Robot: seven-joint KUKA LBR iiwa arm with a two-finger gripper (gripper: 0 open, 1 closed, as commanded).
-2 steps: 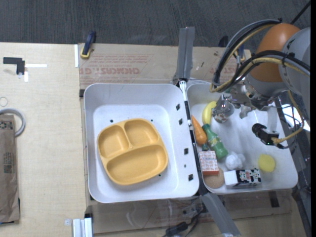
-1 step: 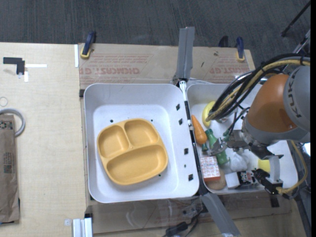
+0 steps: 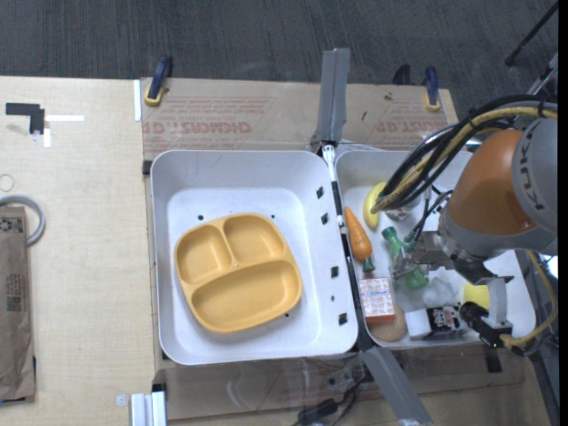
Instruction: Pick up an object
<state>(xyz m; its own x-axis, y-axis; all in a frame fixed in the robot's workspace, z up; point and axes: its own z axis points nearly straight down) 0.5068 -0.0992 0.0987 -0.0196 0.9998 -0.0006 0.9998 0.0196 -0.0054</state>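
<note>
The right bin holds several small items. An orange carrot lies along its left wall, with a yellow banana-like piece behind it. A small patterned box and a brown rounded item sit near the front left corner. Green pieces lie in the middle. My gripper hangs low over the bin's centre, right above a green item. The arm's orange band and cables hide the bin's right half.
The left bin holds a yellow divided plate. A black-and-white object lies at the right bin's front. A metal divider post rises between the bins at the back. A brown bag lies far left on the bench.
</note>
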